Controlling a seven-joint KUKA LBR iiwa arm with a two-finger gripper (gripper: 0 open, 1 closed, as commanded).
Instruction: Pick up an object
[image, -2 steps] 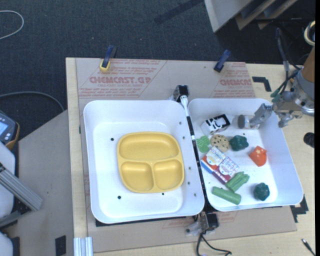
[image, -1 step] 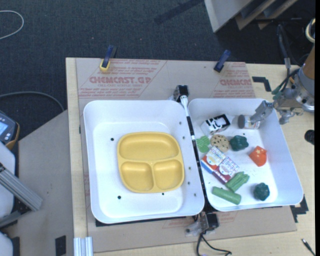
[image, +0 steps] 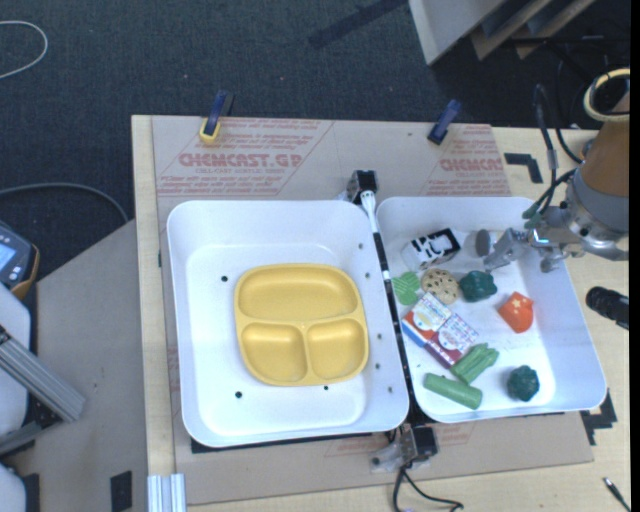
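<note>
Nearest the lens, at the right bin's (image: 590, 345) front rim, lie a long green pod (image: 452, 390) and a knobbly dark green lump (image: 522, 381), both matte plastic toys. Just behind the pod sits a ribbed green piece (image: 476, 360), touching a flat printed packet (image: 441, 330) in red, white and blue. Behind the packet rests a round speckled cookie (image: 439, 285), with a pale green leaf (image: 406, 289) to its left against the bin's wall and a dark teal lump (image: 478, 286) to its right. An orange-red block (image: 516, 312) stands apart, right of the packet, with bare white floor around it. A black-and-white card (image: 433, 244) lies behind the cookie.

Left of that bin, the other bin (image: 190, 300) holds a smooth yellow tray (image: 300, 322) with three rounded compartments and wide open floor all round.

From the right, the grey arm (image: 600, 195) reaches in low over the right bin's back corner, its gripper (image: 495, 248) pointing left, just behind the teal lump; its two grey fingers (image: 483, 241) are spread apart with nothing between them.
</note>
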